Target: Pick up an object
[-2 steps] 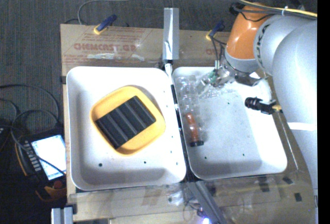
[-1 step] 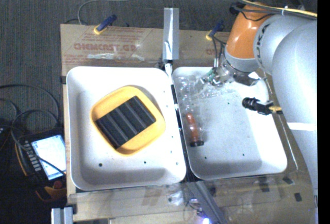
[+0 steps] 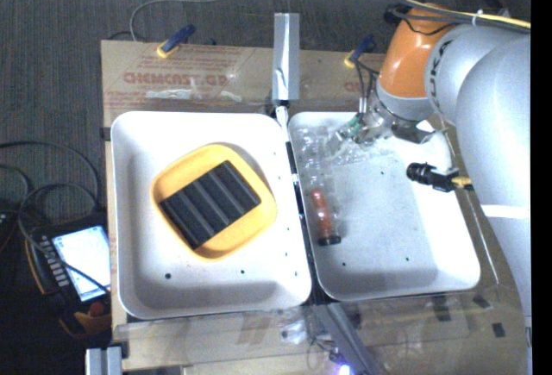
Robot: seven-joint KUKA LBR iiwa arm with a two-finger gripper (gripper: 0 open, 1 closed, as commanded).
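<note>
A yellow block with a black ribbed top (image 3: 214, 200) lies tilted in the middle of the left bin (image 3: 138, 278). In the right bin (image 3: 414, 270), a clear plastic bottle with a brownish lower end and dark cap (image 3: 321, 211) lies along the left wall. Its transparent upper part (image 3: 321, 149) reaches toward the bin's far left corner. My gripper (image 3: 360, 128) is low over the far part of the right bin, just right of that clear plastic. Whether it touches the plastic I cannot tell.
The grey arm with its orange band (image 3: 412, 63) covers the right bin's far right corner and right side. A black and yellow part (image 3: 429, 176) juts out from the arm over the bin. A metal post (image 3: 285, 54) stands behind the gap between the bins.
</note>
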